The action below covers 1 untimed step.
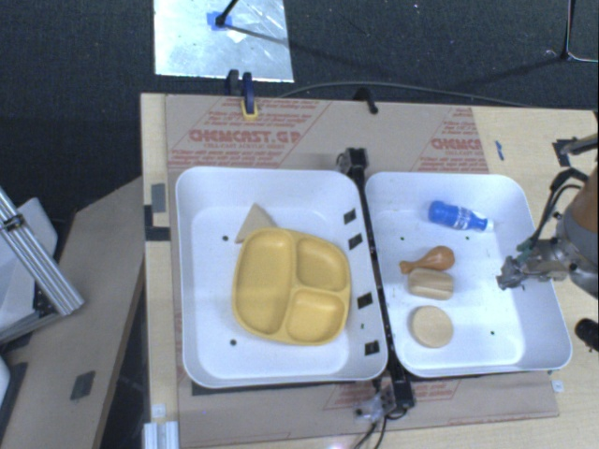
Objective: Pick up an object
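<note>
While over the right bin (547, 251), the jaws (514, 276) grip nothing; their spread I cannot tell.

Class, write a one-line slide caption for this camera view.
Gripper at the right bin's edge; blue bottle untouched.

So the surface (309, 129) is a tan board with red lettering printed across it. Two white bins sit on it side by side, touching: left bin (211, 204), right bin (510, 204).
</note>
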Each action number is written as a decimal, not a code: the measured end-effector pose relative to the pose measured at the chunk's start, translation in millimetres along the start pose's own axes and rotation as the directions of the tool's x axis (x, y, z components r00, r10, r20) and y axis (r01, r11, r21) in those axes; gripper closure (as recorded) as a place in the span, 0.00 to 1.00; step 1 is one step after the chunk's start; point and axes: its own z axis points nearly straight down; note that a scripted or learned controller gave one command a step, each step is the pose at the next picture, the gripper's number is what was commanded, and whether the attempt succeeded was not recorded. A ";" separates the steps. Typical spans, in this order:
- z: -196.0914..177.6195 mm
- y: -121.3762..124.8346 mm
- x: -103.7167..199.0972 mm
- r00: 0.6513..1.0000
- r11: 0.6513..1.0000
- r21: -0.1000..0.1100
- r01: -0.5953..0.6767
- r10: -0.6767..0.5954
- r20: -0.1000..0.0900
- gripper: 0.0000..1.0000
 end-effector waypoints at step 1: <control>-46.8 -2.8 5.1 1.000 1.000 0.001 0.001 -0.001 0.000 1.00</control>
